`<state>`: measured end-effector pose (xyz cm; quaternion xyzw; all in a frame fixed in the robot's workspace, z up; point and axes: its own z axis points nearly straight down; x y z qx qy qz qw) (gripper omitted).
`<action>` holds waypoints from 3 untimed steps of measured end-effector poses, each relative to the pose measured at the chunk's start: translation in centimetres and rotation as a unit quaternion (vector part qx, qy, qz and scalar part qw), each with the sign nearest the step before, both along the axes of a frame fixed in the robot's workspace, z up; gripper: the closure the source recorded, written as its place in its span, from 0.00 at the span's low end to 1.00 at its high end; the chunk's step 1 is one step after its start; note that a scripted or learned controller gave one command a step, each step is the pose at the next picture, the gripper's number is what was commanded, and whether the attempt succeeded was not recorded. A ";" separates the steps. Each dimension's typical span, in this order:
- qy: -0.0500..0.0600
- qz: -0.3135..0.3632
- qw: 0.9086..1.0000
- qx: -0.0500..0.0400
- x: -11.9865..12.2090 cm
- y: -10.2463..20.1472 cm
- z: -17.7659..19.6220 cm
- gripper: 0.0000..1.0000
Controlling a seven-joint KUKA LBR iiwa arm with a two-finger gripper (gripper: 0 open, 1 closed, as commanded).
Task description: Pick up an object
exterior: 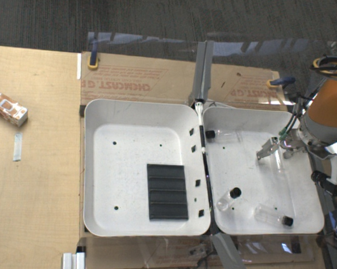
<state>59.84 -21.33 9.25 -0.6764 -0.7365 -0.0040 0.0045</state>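
Claw low over the right bin

Overhead, the arm [328, 107] reaches in from the right, its claw [272, 149] down at the right bin [299, 224], fingers apart with nothing between them. Clear vials lie below it: one [228, 199] well toward the near-left, another [273, 216], perhaps black-capped, near the front wall. Left bin [99, 155] holds a black block [167, 191].

My bench [27, 208] runs tan and bare-wooded far off to my pincer's left. On it, two white bins: right bin [299, 224] under me, left bin [98, 172] beyond. Brown cardboard [132, 80] lies behind both. At the far left: small orange-white carton [9, 110], pale strip [17, 148] just below it.
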 end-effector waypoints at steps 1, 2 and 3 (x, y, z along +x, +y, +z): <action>-0.001 -0.002 1.000 -0.004 0.0 -0.3 1.0 1.00; 0.012 -0.016 1.000 -0.005 5.5 4.3 -0.3 1.00; 0.000 -0.052 0.999 -0.007 3.9 6.5 13.2 1.00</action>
